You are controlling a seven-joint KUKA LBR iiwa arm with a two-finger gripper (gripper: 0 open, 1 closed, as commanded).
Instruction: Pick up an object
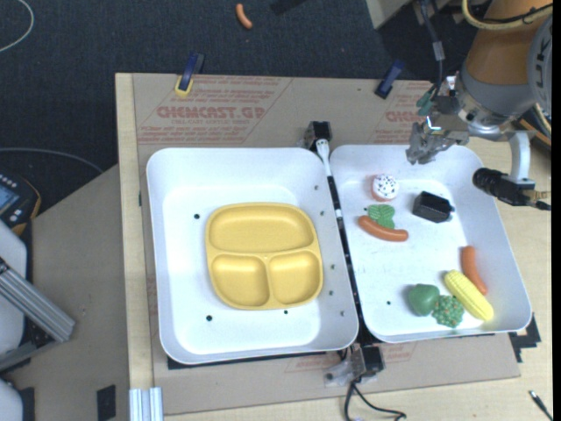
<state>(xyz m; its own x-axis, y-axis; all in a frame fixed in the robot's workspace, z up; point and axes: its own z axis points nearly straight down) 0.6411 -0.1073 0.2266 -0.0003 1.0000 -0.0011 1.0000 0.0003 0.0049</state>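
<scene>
Fingers (424, 153) hang over the right bin's (508, 261) far edge, grip state unclear to us; black block (432, 206) lies just below, likeliest target.

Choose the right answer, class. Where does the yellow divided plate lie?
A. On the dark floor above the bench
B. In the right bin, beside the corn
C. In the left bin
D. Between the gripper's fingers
C. The yellow divided plate lies flat in the middle of the left bin, while the corn and the other toy foods lie in the right bin.
</scene>
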